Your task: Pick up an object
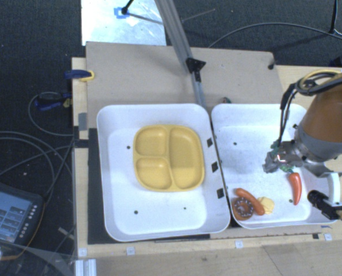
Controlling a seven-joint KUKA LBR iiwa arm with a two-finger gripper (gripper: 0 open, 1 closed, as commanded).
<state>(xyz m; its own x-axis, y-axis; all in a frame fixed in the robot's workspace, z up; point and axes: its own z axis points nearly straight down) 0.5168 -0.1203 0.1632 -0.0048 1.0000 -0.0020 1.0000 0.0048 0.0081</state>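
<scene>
We see the grey two-finger gripper (278, 161) low in the right shallow white bin (245, 122), grip state we cannot tell, red-orange plastic chilli pepper (296, 187) just beside it, yellow divided plastic plate (169, 157) in the left white bin (116, 171)
</scene>
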